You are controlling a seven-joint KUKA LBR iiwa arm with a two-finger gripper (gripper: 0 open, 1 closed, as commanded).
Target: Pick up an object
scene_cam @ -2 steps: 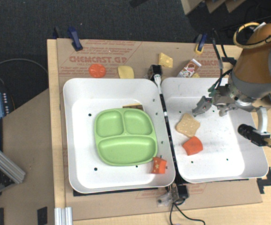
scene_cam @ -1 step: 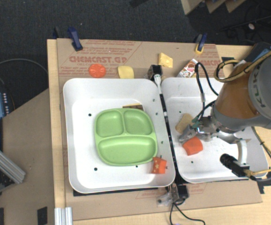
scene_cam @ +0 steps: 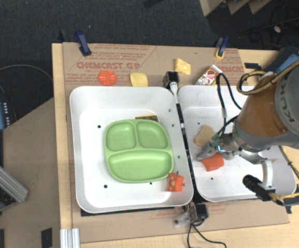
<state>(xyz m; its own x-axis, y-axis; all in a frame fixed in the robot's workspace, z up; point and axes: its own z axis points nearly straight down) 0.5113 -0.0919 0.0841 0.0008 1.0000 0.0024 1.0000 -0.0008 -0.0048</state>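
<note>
I've got the arm in over the right bin (scene_cam: 273, 112) now, gripper (scene_cam: 214, 150) low beside the tan piece (scene_cam: 205, 135) and just above the orange-red block (scene_cam: 213, 163); whether the jaws are apart or together I cannot tell from this slant; nothing visibly sits between them, so I call no hold; the block lies on the bin floor, near the wall shared with the left bin (scene_cam: 82, 138); I judge it a light, stiff plastic toy, smooth-sided, apt to skid on the white floor if nudged; best taken across its two flatter sides, square on; the tan piece touching the gripper looks thin and flat, harder to pinch; in the left bin sit the green divided plate (scene_cam: 138, 151) and a small orange cube (scene_cam: 175, 182), well apart from the gripper
</note>
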